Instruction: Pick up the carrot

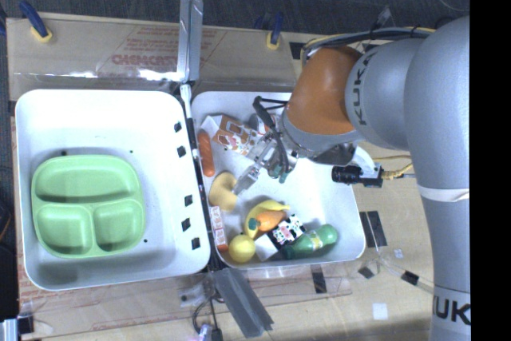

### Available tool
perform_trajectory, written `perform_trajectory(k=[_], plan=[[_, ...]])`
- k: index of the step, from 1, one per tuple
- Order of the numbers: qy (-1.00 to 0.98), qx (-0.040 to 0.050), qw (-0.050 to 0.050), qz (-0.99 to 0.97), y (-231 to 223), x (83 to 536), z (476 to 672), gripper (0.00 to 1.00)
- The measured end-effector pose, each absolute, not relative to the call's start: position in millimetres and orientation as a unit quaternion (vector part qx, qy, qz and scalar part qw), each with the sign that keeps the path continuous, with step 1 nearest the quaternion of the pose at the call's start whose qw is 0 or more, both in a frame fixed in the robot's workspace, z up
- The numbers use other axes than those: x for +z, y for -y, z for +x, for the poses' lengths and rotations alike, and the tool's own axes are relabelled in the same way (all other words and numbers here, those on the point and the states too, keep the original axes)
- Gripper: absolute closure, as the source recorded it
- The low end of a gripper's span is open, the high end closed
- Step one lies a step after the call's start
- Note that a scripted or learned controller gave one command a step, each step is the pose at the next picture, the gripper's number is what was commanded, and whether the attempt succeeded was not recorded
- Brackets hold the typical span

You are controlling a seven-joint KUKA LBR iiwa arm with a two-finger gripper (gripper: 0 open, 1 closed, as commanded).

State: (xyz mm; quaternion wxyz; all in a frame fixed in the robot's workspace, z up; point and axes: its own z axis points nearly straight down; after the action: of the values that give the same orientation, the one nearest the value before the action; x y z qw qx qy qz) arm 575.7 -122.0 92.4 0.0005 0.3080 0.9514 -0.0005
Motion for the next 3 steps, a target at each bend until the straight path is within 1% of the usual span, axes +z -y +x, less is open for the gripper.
perform_trajectory(k=[1, 2, 3], plan=[[-0.951, -0.0005, 0.000, 0.308, 122, 92, 575.7, 0.00], [-0.967, 0.0001, -0.001, 0.253, 125, 92, 516.6, 0.00], [-0.968, 0.0004, 0.000, 0.252, 125, 102, 517.7, 1.00]])
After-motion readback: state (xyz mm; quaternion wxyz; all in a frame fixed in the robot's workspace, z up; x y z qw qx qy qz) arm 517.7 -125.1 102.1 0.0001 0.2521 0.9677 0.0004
